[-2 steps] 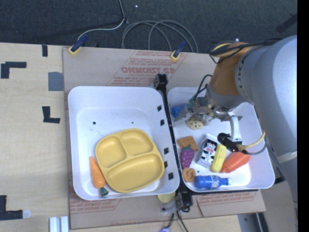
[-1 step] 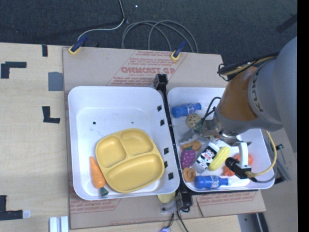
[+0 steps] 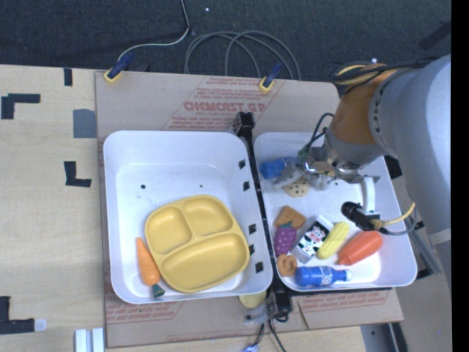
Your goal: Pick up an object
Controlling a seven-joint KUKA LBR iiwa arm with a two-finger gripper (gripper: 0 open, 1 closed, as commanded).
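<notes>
Over the right shallow white bin (image 3: 399,270), the grey arm's gripper (image 3: 308,169) hangs low at the far end, just above a speckled tan cookie (image 3: 296,189) and beside a small blue toy (image 3: 272,169). How far its fingers stand apart cannot be made out, nor anything between them.

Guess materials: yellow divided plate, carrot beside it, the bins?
Yellow divided plate: likely molded plastic, smooth with soft sheen. Carrot: probably toy plastic, uniform orange, dull green tip. Bins: seemingly thin white plastic, glossy, rounded formed corners.
</notes>
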